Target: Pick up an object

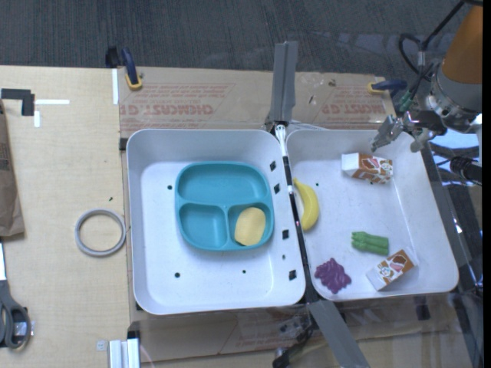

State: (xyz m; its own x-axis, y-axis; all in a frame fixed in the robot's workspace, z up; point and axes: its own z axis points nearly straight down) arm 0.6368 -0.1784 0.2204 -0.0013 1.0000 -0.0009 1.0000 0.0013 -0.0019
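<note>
My gripper hangs over the far right corner of the right bin, fingers spread and open, nothing between them. Just below and left of it lies a small white and orange carton. A yellow banana rests by the bin's left wall. Toward the front lie a green vegetable piece, a purple grape bunch and a second small carton. In the left bin a teal divided plate holds a pale yellow round piece.
A grey divider bar rises between the bins at the back. On the bench to the left lie a tape ring and scissors. Cables trail by the arm at the upper right.
</note>
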